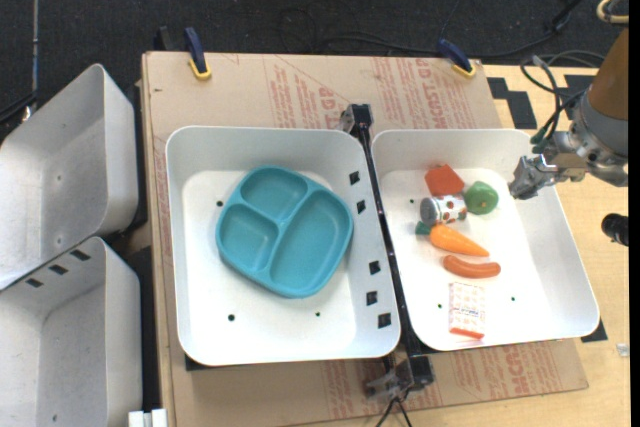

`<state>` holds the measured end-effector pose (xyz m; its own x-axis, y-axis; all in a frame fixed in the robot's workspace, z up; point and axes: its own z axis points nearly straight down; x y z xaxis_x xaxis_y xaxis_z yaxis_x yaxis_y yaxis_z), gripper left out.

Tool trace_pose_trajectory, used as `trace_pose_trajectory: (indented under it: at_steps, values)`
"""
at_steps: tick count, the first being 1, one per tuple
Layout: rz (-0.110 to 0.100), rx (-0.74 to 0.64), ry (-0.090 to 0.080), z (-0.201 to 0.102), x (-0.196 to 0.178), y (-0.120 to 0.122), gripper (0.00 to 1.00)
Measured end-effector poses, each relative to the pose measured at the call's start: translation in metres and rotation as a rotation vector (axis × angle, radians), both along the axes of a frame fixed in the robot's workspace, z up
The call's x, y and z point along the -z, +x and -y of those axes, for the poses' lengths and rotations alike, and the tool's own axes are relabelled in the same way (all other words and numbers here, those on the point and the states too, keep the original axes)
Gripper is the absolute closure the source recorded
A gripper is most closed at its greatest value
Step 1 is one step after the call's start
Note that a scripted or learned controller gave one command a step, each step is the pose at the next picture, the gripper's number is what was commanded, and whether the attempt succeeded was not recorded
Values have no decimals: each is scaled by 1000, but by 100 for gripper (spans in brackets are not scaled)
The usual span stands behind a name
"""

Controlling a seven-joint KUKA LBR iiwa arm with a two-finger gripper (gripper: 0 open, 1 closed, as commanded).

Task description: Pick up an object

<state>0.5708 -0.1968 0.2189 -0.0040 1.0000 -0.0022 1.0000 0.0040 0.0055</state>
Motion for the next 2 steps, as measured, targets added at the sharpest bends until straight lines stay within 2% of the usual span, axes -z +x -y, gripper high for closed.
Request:
trace_pose_trajectory:
  at_steps: [1, 2]
  values:
    - [0, 0, 0, 0, -36, 1, 100]
    - [-3, -5, 3, -62, -37, 16, 100]
